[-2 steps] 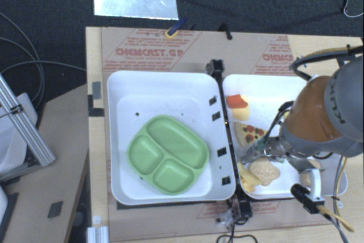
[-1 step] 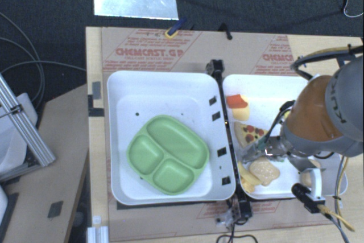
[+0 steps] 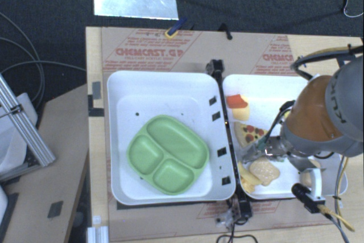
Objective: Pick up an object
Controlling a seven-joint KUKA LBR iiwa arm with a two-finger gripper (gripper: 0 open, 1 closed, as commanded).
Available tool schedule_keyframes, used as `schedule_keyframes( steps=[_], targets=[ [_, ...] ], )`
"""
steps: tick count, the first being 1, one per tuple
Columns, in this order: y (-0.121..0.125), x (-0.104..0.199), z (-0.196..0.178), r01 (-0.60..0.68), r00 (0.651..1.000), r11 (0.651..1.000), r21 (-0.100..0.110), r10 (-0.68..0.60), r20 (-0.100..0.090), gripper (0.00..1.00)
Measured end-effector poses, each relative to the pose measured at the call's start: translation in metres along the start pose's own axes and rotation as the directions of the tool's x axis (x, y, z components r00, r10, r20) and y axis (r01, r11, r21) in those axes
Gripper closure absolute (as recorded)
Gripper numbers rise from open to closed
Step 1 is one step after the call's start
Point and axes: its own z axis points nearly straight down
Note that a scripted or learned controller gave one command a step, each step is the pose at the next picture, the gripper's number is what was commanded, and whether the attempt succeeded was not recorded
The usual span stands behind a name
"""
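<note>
Left bin: a shallow white plastic bin (image 3: 122,122) on the counter (image 3: 170,51), holding a pale green three-compartment plastic plate (image 3: 168,152) that lies flat, slightly toward the near side. Nothing else in that bin apart from a small dark speck near its far left.

Middle: a dark clipped divider (image 3: 223,122) where the two bin walls meet, running from far to near.

Right bin: a second shallow white bin (image 3: 261,85) carrying the candidate things to pick. Against its left wall, on the far side, an orange-and-yellow wedge-shaped toy block (image 3: 238,104). Just nearer, a toy pizza slice with red spots (image 3: 251,134). Nearer still, a tan bread-shaped toy piece (image 3: 265,171), touching or overlapping a yellow flat piece (image 3: 248,180) at the near left corner.

Right again: the grey arm with its orange band (image 3: 313,114), reaching in and down, with the end effector (image 3: 263,151) low over the bin between the pizza slice and the tan bread piece.

Progress, as a judgement: reach made, lift not yet done. All toy pieces appear to rest on the bin floor; none seen between the fingers, so no grasp confirmed. Left to do: close on one piece, likely the pizza slice or the tan one, and raise it clear.

Hard to make out: whether the fingers stand apart or together cannot be told, since metal parts and cabling blur together there. Right part of the right bin covered by the arm; anything under it hidden. Exact shape of the yellow piece unclear.
</note>
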Motion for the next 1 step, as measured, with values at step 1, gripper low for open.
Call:
schedule_keyframes(
  steps=[1],
  targets=[
    [0.0000,0.0000,0.0000,0.000,1.000,1.000,0.000,0.000,0.000,0.00]
  ],
)
